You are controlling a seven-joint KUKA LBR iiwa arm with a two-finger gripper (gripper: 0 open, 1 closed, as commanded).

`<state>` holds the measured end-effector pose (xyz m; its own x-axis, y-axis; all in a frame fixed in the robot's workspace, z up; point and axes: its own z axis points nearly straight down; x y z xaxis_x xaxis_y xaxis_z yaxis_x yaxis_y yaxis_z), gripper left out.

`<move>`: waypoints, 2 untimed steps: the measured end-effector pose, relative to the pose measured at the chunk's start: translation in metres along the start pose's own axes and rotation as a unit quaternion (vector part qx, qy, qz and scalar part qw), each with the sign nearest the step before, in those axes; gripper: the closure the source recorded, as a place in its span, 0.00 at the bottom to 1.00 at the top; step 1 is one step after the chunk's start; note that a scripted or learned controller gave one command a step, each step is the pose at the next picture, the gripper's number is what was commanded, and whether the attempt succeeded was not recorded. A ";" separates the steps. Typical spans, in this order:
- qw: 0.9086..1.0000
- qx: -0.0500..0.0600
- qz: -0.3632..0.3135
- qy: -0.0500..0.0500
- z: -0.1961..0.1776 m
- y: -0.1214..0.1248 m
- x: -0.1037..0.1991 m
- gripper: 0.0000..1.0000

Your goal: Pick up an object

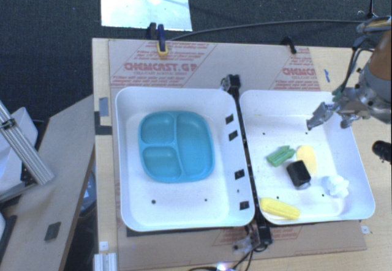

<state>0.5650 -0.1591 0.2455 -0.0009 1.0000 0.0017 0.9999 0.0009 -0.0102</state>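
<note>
End effector point(334, 115) open, empty, above the right bin's point(275, 107) bare far half.

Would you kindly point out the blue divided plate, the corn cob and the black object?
blue divided plate point(176, 144): camera view, central ridge.
corn cob point(279, 208): camera view, middle of the cob.
black object point(299, 174): camera view, top face.

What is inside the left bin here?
The left bin holds a blue divided plate, lying flat with three compartments that look bare. Small dark marks dot the bin floor near it. Whatever lies beneath the plate is covered.
</note>
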 end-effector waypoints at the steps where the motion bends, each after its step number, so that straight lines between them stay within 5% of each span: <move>1: 1.000 -0.006 -0.001 -0.001 -0.007 0.002 0.000 0.00; 2: 1.000 -0.004 0.000 -0.001 0.053 0.005 -0.006 0.00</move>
<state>0.5698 -0.1650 0.1921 -0.0014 1.0000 0.0001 1.0000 0.0014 -0.0027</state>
